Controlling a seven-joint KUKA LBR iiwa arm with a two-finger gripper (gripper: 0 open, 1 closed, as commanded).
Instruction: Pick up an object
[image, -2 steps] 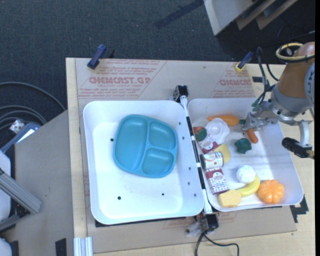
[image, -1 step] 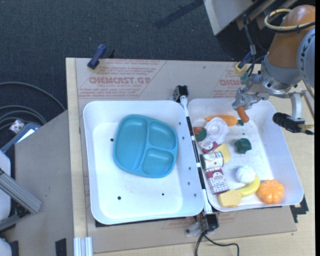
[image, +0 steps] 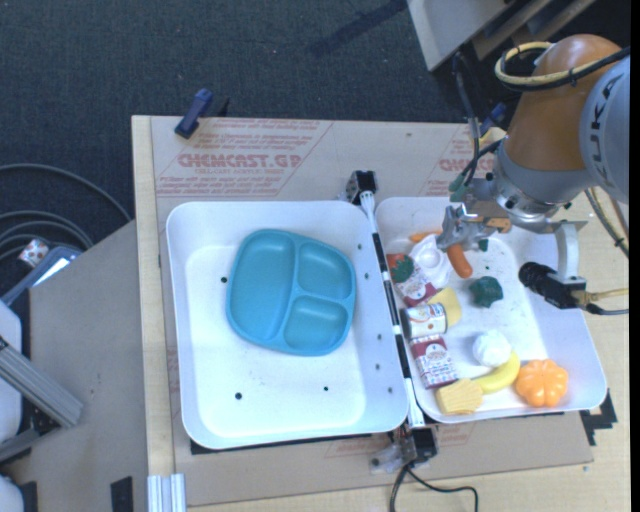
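My gripper (image: 463, 234) hangs over the far part of the right bin (image: 585, 345). Just below it lies an orange carrot (image: 460, 263), and I cannot tell whether the two touch. Left of the carrot sits a white cup-like item (image: 430, 262) beside a small red and green piece (image: 400, 268). A dark green broccoli piece (image: 486, 291) lies to the carrot's right. Nothing shows held in the gripper.
The right bin also holds two red-labelled cans (image: 425, 318) (image: 432, 361), a yellow block (image: 450, 304), a white ball (image: 491, 348), a banana (image: 498, 378), an orange pumpkin (image: 541, 383) and a cheese wedge (image: 459, 398). A blue divided plate (image: 292, 292) lies in the left bin (image: 200, 340).
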